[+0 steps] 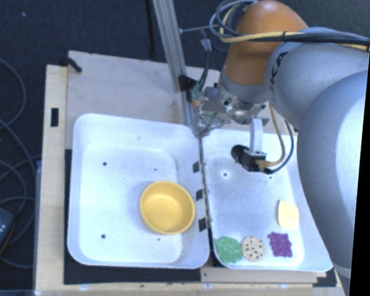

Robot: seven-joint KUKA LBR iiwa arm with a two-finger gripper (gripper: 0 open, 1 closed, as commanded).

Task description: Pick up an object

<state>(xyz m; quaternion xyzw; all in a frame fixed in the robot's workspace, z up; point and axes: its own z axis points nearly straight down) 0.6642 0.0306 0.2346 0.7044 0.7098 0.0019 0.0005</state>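
A yellow bowl (167, 207) sits upright in the left bin (102, 143), near its front right. Along the right bin's (245, 201) front edge lie a green piece (229, 248), a round speckled cookie (252, 247) and a purple piece (280, 244). A pale yellow oval (288, 215) rests just behind them at the right. My gripper (204, 121) hangs below the orange band, over the far end of the rim between the two bins, well away from all the objects. Nothing shows between its tips.
A slanted metal rail (171, 43) rises behind the bins, close to the gripper. A black fitting with cables (248, 157) hangs from the wrist over the right bin's far part. The grey arm (328, 124) covers the right bin's far right corner.
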